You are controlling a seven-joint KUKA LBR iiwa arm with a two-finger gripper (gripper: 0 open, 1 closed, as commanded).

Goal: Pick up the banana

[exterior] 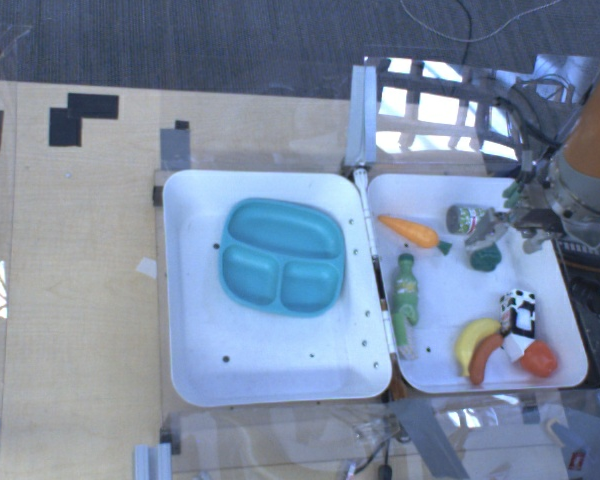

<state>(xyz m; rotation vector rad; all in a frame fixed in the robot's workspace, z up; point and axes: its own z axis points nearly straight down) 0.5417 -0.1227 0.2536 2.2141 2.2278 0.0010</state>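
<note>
In the camera view, the banana (473,340) lay near the front of the right bin (435,376), curved and touching a red sausage (485,357) that ran along its lower side. Just beside them sat a tomato (540,359) and a small black-and-white toy (520,313). The hand (511,230) hovered well apart from the banana, up near the bin's far right corner, between a small can (468,218) and the bin wall, with a dark green lump (485,258) just below it. Its fingers looked spread, with nothing between them. A carrot (409,230) and a green bottle (406,299) lay toward the bin's left side; the left bin (190,268) carried a blue divided plate (283,256).

The main risk seemed to be the crowding: closing on the banana might catch the sausage as well, or push both aside. Coming down at the wrong angle to the banana's curve could let it slip out. On its way over, the hand might also knock the toy.
</note>
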